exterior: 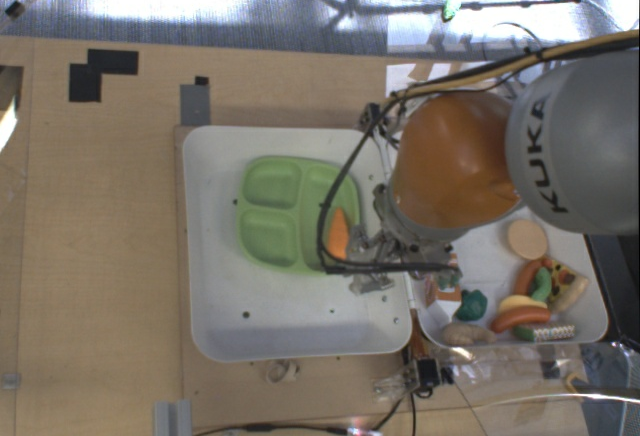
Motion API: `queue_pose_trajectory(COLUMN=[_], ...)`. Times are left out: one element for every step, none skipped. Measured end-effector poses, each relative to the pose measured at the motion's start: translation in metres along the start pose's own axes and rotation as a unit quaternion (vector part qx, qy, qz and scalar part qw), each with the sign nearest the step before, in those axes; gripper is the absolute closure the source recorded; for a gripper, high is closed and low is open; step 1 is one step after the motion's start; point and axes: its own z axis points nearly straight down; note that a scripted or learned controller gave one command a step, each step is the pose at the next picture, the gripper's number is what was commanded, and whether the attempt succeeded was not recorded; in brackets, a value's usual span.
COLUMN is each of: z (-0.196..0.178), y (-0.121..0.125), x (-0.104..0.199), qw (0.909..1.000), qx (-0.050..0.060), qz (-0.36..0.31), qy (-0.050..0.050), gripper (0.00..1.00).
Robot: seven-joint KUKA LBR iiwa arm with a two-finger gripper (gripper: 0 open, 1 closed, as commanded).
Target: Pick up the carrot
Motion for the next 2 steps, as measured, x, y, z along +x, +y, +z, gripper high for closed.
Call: queue_pose_trajectory(z=[-0.023,-0.013], y=[0.071,0.003], x=[-0.085,-0.016], qw=[0.9998,0.9993], qx=[-0.003,0.0], qz=[-0.021,-0.037], qy=[0.0,0.003], gripper=[1.0,1.0])
